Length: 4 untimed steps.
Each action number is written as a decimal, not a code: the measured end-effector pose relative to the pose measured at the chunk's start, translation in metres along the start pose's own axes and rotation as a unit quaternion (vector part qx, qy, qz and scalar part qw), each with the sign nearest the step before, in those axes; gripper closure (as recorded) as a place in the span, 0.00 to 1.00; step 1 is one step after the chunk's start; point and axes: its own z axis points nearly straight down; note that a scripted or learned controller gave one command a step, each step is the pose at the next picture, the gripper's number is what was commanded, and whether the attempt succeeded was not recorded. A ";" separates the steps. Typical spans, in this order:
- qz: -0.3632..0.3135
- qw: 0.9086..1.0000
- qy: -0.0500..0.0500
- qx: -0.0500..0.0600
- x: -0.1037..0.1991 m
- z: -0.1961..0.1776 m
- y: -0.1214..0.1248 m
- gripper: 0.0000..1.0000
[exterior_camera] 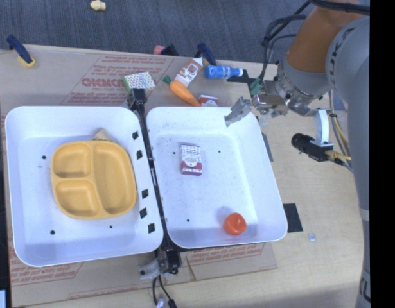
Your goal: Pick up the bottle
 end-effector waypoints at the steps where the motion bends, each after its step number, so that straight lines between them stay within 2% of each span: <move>1: 0.064 0.998 0.001 0.002 0.065 0.152 0.013 0.00; 2: 0.062 0.998 0.001 0.002 0.066 0.141 0.014 1.00; 3: 0.299 0.954 0.002 -0.012 0.079 0.158 -0.068 1.00; 4: 0.089 0.996 0.000 0.000 0.105 0.066 -0.118 1.00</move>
